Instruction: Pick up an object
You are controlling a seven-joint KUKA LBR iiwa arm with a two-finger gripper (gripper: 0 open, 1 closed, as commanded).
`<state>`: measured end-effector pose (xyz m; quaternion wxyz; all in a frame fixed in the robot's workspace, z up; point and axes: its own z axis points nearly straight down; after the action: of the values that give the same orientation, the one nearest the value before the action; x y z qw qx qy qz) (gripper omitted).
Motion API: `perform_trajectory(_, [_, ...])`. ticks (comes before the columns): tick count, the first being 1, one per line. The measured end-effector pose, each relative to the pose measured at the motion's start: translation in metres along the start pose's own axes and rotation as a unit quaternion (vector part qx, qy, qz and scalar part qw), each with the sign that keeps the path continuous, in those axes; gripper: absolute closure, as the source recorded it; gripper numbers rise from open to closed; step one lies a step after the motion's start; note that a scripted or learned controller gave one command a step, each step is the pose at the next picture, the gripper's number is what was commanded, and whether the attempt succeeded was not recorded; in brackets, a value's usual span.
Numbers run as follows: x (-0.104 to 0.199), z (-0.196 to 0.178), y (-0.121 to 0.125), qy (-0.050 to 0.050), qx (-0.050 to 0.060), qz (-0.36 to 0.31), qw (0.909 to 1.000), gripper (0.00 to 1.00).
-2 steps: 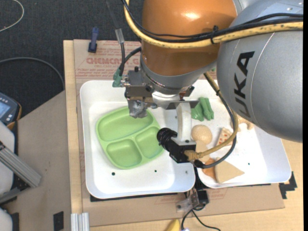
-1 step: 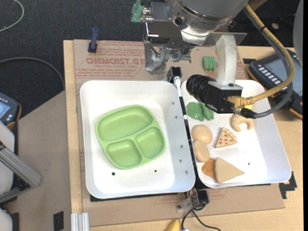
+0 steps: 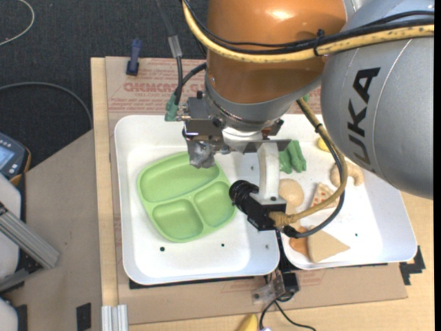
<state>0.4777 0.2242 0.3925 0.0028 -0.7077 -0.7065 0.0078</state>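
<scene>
Green plastic, a 3-compartment plate [image 3: 185,198] lies tilted in the left bin [image 3: 131,185], near its middle. The arm's orange band [image 3: 272,26] and grey wrist hang over both bins, and the tool [image 3: 238,147] sits low just beside the plate's upper right edge; whether it is apart or together cannot be told. In the right bin [image 3: 386,233] lie a green toy [image 3: 296,156], a tan wedge [image 3: 327,245], a pizza slice [image 3: 321,196] and a pale round piece [image 3: 292,193]. Both bins rest on the table [image 3: 110,150].

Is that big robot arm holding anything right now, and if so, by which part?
It cannot be told. The gripper sits at the upper rim of the green divided plate, but the arm hides whether anything is clamped.
</scene>
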Motion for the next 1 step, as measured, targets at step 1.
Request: perform_trajectory(1, [-0.0009,-0.1346,-0.0001,0.007,-0.015,-0.002,0.9999,1.0])
